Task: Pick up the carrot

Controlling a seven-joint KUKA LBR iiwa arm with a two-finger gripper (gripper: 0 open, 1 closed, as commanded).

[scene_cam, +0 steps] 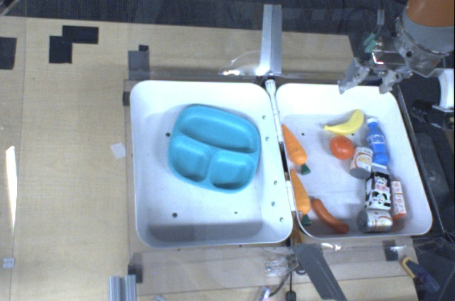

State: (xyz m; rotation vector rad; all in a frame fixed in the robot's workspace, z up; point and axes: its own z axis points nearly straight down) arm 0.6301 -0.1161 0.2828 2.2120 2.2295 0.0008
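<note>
My claw hangs over the far rim of the right bin, its 2 fingers spread wide with nothing between them, which suits a start from above before I drop in. There are 2 carrots in that bin, both lying along its left wall: 1 carrot nearer the far end, its green tip toward the near side, and a second carrot closer to the near edge, touching a sausage. The first lies freer, so I judge it the easier grab, though the wall crowds 1 finger. A banana, a tomato and bottles sit apart to the right. The left bin holds a blue tray.
</note>
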